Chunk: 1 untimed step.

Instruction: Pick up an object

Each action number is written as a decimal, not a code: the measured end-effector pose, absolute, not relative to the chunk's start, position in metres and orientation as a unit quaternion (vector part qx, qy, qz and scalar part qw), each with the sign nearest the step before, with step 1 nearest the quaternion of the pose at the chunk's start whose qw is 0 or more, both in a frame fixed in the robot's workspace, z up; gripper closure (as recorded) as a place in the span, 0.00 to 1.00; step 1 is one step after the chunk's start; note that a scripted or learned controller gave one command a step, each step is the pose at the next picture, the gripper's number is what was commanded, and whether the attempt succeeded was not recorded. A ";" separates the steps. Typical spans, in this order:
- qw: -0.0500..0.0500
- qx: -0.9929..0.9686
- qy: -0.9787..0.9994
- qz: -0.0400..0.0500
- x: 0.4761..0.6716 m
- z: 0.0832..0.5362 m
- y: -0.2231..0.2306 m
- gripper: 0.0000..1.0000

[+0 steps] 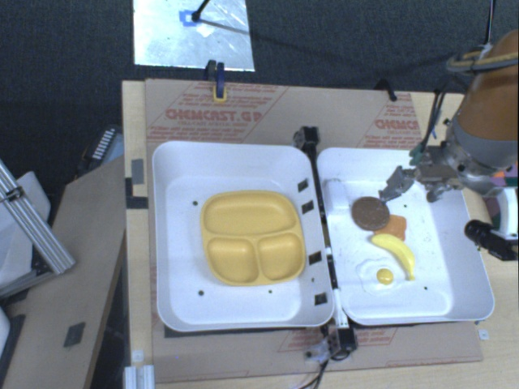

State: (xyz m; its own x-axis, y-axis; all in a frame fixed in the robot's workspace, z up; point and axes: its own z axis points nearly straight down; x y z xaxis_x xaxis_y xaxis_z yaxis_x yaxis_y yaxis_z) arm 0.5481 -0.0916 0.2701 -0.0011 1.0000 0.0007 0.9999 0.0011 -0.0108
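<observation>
**Robot claw over the right bin of toy food**

Lowest in the right bin (466, 298) lies a fried egg (383, 276), then a banana (396, 254), an orange wedge (395, 226) and a brown disc (370, 213). Above these, toward the frame's right edge, the claw (397, 183) hangs with nothing in it; how far it is open cannot be told. A yellow divided plate (248, 237) fills the left bin (174, 217).

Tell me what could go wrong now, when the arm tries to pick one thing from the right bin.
1. The brown round piece, the orange piece and the banana lie packed together, so a grasp could catch two or push one aside.
2. The fried egg looks flat, so it may slip out.
3. The gripper hangs above the group, not clearly over one item.
</observation>
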 end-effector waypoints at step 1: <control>-0.001 -0.706 -0.708 -0.001 0.550 0.277 -0.091 0.00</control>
